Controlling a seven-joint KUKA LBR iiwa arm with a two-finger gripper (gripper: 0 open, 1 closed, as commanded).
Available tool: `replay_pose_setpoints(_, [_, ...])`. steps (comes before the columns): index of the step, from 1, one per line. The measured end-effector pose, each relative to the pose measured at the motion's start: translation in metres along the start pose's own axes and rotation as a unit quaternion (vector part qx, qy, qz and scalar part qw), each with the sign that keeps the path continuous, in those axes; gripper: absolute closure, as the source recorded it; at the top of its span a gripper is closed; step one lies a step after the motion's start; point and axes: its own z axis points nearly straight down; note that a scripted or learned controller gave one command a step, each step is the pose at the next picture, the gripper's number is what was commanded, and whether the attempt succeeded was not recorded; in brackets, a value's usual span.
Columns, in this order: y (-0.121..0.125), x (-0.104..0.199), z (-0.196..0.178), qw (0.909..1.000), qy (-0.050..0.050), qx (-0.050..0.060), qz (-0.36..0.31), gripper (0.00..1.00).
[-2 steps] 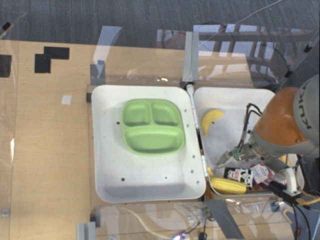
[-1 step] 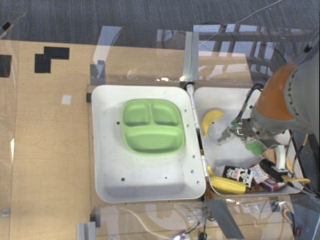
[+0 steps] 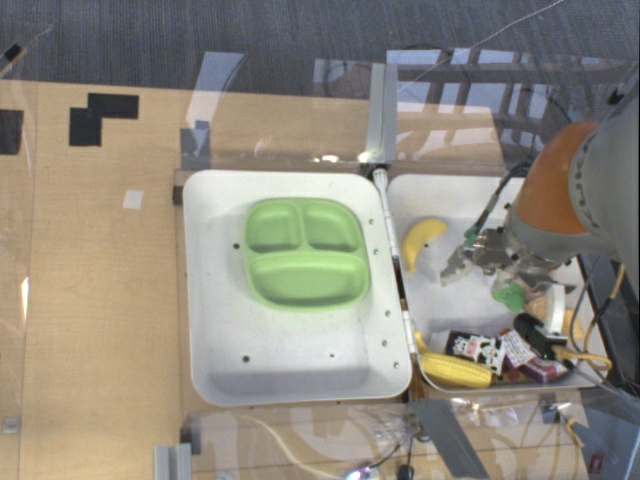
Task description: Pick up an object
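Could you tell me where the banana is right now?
The banana lies in the right bin, near its upper-left corner, just left of the hand.

Wooden bench [image 3: 90, 298] bears two white bins: left bin [image 3: 215, 368], right bin [image 3: 440, 193].

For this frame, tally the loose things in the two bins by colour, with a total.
Green: 2, the divided plate in the left bin and a small green piece under the gripper
Yellow: 2, the banana and the corn cob
Black and white: 1, the patterned item
Other: a jumble at the right bin's near corner, too cluttered to count
Total: 5 clearly distinct things
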Motion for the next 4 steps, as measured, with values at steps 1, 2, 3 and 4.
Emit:
replay_pose_setpoints(1, [-0.063,-0.005,0.010,0.9870,-0.001,-0.008,-0.161,0.00])
replay_pose_setpoints(2, [-0.061,-0.002,-0.002,0.9867,0.001,-0.010,-0.162,1.00])
replay_pose_setpoints(3, [0.011,0.018,0.011,0.9997,0.000,-0.006,0.023,1.00])
replay_pose_setpoints(4, [-0.066,0.015,0.009,0.9969,-0.001,-0.009,-0.078,1.00])
